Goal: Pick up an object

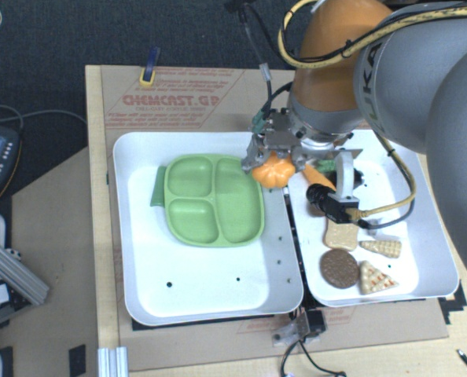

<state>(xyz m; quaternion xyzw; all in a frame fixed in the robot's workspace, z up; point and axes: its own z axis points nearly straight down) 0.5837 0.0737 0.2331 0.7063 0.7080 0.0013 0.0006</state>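
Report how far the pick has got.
Done: the gripper is at the bins' shared edge with the orange pumpkin toy right beneath it, apparently between its fingers. In hand: lifting it, though the grip is partly hidden. Left: confirm the hold. The green tray lies in the left bin; biscuits remain in the right.

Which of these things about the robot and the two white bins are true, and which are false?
1. A green divided plastic plate lies in the left white bin. True.
2. The round brown cookie lies in the left bin. False: it lies in the right white bin.
3. A small orange pumpkin-shaped toy is just under the end effector. True.
4. The green plate holds food. False: its three sections are bare.
5. A pizza-slice toy lies beside the cookie. True.
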